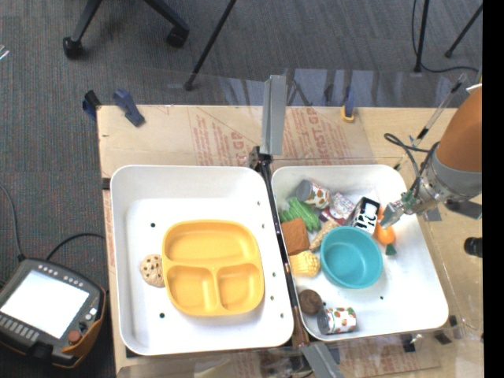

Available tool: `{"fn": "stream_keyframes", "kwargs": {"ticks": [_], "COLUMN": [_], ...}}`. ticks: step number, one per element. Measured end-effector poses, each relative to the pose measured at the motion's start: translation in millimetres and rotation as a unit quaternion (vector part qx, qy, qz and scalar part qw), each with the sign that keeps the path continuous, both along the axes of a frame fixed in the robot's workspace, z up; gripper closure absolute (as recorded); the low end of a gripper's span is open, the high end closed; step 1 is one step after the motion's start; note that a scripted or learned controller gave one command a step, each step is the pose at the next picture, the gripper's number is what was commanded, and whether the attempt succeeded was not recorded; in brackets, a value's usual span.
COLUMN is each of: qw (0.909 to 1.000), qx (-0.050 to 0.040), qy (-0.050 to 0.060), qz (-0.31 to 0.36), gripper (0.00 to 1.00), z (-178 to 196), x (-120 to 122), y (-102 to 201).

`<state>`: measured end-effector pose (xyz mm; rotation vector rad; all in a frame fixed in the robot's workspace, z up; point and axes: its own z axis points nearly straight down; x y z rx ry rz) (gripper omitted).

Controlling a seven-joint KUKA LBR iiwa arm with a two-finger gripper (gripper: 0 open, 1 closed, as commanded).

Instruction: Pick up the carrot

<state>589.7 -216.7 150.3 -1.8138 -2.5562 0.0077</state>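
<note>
Recorded a handheld control pendant on the floor at the near left, beside the bench. Found a small printed can lying on its side at the near edge of the right bin, with a dark brown round item just behind it to the left. Noted in the left bin a yellow divided plate near the centre and a cookie touching its left rim. Located a teal bowl upright in the middle of the right bin, with a toy corn cob against its left side and a brown flat slice just behind the corn. Located the carrot at the bowl's far right rim, just beside it, orange body with a green end pointing toward the near side, well inside the bin's right wall. Observed the gripper directly behind the carrot's far end, reaching in from the right below the grey wrist and orange band; could not determine whether open or closed, nor whether in contact with the carrot. Noted a black-and-white box just left of the gripper, then a crumpled packet, a green toy vegetable and a second can toward the far left corner. Recorded a blue clamp at the bench's far left edge and an office chair base on the carpet beyond.
</note>
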Motion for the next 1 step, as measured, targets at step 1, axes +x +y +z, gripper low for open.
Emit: {"fn": "stream_keyframes", "kwargs": {"ticks": [1], "qw": [0.9999], "qx": [0.0009], "qy": [-0.007], "qz": [0.015], "gripper": [1.0], "z": [63.1], "x": [-30.8], "y": [85.8]}}
